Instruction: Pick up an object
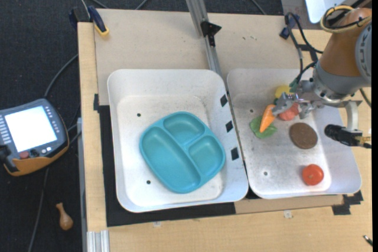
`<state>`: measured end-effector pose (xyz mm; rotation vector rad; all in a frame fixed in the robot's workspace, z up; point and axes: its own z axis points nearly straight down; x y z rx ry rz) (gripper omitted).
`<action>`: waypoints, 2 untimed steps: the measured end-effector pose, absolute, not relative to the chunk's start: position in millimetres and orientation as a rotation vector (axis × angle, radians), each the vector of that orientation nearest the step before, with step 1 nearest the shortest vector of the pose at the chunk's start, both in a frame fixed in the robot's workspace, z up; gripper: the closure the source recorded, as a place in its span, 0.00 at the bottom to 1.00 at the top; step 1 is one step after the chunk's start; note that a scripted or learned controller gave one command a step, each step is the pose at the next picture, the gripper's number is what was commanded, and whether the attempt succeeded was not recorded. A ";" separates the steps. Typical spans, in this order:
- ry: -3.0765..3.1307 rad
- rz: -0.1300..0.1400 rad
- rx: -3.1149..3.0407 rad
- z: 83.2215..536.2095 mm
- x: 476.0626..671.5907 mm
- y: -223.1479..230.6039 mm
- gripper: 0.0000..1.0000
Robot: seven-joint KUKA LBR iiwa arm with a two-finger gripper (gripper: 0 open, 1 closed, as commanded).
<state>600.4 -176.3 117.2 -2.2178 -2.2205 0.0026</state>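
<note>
While the arm reaches in from the right, its gripper point(293, 102) sits low in the right bin point(260, 181) among the toy food.

Whether the pincer is released or clenched I cannot tell. Just beside it lie a carrot point(267, 117) on a green leaf piece point(261, 128), a yellow item point(282, 91) and a reddish piece point(287, 115) at the gripper's tip. A brown round disc point(303, 135) lies near, below the gripper, and a red tomato point(312, 174) sits further toward the bin's front edge. A blue divided plate point(182, 151) rests in the left bin point(127, 87).
</note>
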 end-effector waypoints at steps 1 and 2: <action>-2.223 -0.001 -2.220 85.6 601.5 -175.9 0.00; -2.225 -0.004 -2.223 98.5 602.7 -176.3 1.00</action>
